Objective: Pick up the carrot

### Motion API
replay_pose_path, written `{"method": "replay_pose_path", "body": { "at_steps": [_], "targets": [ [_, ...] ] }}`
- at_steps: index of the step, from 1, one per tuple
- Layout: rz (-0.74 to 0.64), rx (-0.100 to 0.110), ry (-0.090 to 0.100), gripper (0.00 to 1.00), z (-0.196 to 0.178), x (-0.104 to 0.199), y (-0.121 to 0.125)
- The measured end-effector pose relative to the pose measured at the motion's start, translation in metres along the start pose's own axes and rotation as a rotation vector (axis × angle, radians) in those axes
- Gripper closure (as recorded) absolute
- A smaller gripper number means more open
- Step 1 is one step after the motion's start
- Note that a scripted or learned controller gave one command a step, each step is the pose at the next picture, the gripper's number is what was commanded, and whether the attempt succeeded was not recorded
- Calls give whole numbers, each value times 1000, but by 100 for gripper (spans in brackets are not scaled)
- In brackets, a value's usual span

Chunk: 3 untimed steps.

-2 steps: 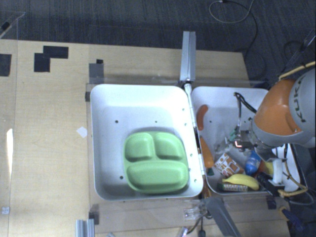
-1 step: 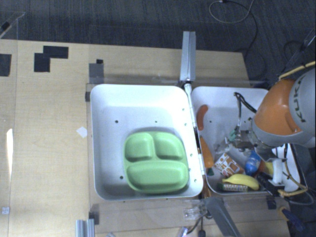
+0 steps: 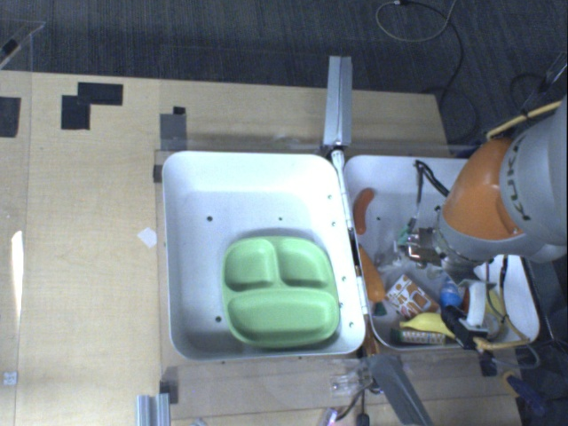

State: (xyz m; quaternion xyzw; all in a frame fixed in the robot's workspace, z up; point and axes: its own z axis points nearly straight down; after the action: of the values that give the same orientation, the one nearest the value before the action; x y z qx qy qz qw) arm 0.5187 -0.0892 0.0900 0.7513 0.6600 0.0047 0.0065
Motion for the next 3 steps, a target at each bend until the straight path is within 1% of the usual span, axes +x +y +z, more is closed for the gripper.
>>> {"method": "replay_pose_path", "body": {
  "at_steps": [1,2,3],
  "targets": [
    [-172,4,5,0,1,-18,25],
    [-338,-3,-1,0,0,0,20],
    [-341,-8,3,100,-12,3,22]
  ]
}}
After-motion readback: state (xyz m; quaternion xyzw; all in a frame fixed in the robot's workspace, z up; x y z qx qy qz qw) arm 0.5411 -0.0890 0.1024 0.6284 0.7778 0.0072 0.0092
